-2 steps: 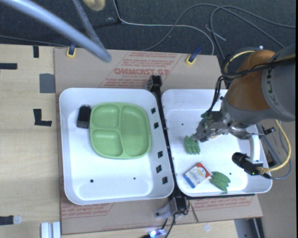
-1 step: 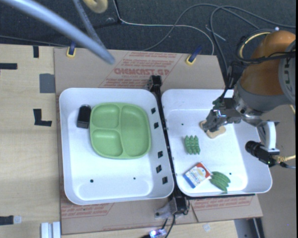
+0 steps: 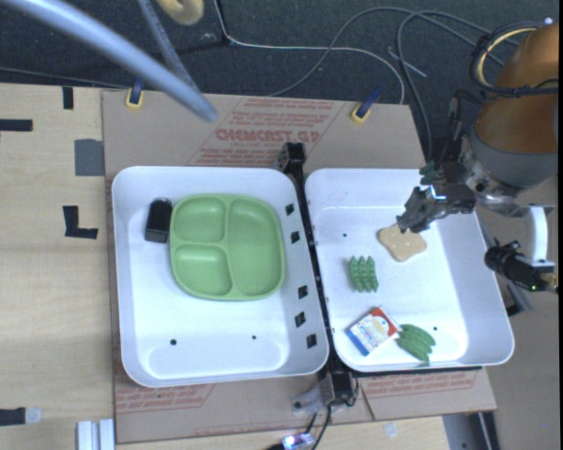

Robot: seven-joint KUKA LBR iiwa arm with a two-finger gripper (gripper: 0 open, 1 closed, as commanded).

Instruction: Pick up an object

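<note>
You are watching the gripper hovering just above the tan cracker-like piece at center right, in the right bin. I cannot tell its state; it is holding nothing visible. Next it is needing a straight descent onto that piece.

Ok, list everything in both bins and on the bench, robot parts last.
left bin: 1, white, left on the bench
right bin: 1, white, beside it
divided plate: 1, green, left bin
small block: 1, black, left of the plate
cracker-like piece: 1, tan, right bin
ridged toy: 1, green, right bin centre
packet: 1, white, red and blue, right bin front
pea pod toy: 1, green, beside the packet
gripper: 1, dark, above the cracker-like piece
</note>
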